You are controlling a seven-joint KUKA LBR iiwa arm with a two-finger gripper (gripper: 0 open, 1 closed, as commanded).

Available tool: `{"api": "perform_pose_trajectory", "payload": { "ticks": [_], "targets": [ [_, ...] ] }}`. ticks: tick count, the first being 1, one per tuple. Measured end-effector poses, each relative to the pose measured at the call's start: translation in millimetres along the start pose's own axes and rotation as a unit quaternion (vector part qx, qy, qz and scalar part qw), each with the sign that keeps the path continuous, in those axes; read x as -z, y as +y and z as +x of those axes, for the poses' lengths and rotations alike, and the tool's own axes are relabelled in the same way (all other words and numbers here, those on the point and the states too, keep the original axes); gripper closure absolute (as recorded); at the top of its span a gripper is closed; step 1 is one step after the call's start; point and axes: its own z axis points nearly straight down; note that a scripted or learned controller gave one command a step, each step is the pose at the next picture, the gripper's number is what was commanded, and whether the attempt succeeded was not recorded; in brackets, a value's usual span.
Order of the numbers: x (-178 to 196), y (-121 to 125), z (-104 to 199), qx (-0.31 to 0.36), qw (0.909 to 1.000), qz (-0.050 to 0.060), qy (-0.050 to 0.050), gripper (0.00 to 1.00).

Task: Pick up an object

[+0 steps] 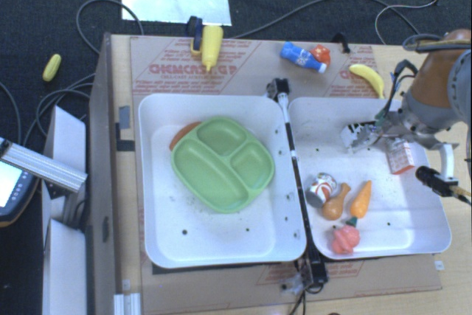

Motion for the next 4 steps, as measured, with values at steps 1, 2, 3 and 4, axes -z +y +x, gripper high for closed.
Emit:
{"api": "perform_pose_trajectory", "payload": {
  "ticks": [1,2,3,4],
  "targets": [
    [35.2,-56.0,-3.9,-0.003,1.0000,0.001,-0.004,0.00],
    [-0.8,-99.3,-3.2,-0.003,1.0000,0.002,-0.003,0.00],
    [10.3,-98.0,-3.4,-0.002,1.0000,0.000,-0.004,1.00],
    [10.2,-98.0,-3.4,-0.002,1.0000,0.000,-0.004,0.00]
  ]
}}
